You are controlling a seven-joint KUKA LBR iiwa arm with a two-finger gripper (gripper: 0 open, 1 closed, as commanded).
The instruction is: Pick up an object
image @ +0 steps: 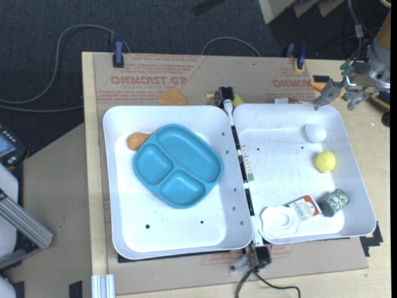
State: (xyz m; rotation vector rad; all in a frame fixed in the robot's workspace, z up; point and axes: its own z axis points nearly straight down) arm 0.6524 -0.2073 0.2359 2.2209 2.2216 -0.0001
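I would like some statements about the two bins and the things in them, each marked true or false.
1. The blue divided plate lies in the left bin. True.
2. The yellow ball lies in the left bin. False: it lies in the right bin, near the right wall.
3. The gripper is above the blue plate. False: it is by the right bin's far right corner.
4. A white ball lies beyond the yellow ball. True.
5. An orange object touches the plate's left edge. True.
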